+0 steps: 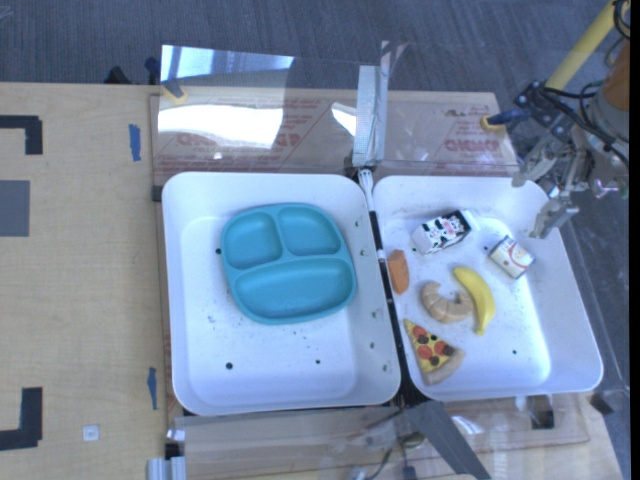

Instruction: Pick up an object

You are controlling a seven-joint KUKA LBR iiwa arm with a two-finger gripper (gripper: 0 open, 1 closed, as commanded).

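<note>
Two shallow white bins sit side by side on the bench: the left bin (pixel 190 368) in the middle of the frame and the right bin (pixel 570 348) toward the right side. Behind them, in the upper part of the frame, stand clear plastic panels (pixel 240 128) with faint reddish printing that is too blurred to read.

In the left bin lies a blue divided plate (pixel 288 262), with three compartments, flat and near the centre of that bin.

At the upper right of the frame the arm (pixel 600 108) enters, with cables around its wrist. It leans down over the far right corner of the right bin. The gripper (pixel 552 208) hangs above the upper right part of this bin, and a thin finger (pixel 553 211) points down toward the bin floor. I cannot tell how wide the gripper is, and nothing is visible between its tips.

Several small objects lie in the right bin. A yellow banana (pixel 476 297) is in the middle, just beside a tan croissant (pixel 445 303) on its left. A pizza slice (pixel 433 350) lies lower, near the front left of the bin. A black and white carton (pixel 443 231) lies on its side in the upper part. A small white box with a red mark (pixel 511 257) lies near the gripper, just below it in the frame; its label cannot be read. An orange piece (pixel 399 270) lies by the left wall.
</note>
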